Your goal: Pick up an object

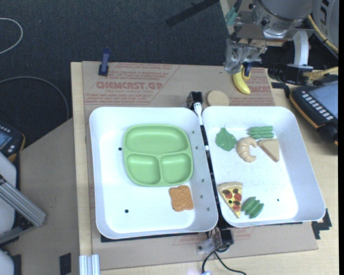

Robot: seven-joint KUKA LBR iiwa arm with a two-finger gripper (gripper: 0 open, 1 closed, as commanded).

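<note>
Up near the top of the frame, right of centre, the gripper hangs above the brown board beyond the bins, and a yellow banana shows between its fingertips; the fingers are clamped on the fruit's upper end while the curved lower end dangles free, tilted toward the right bin. Grey arm links rise from it out of the top edge. Just left of and below the banana, a round tan disc lies on the board, apart from the fruit and close to the far rim of the right bin. That bin, at centre right, carries a green leaf piece, a bundle of green beans in its upper part, a pale croissant just beside the leaf, and a tan wedge touching or nearly touching the croissant's right side. Lower in that bin sit a pizza slice and a green pea pod right next to it. The left bin, at centre left, bears a green divided plate with three compartments, and an orange-brown toast piece lies just below the plate's lower right corner. A blue clip stands at the board's upper left.
</note>
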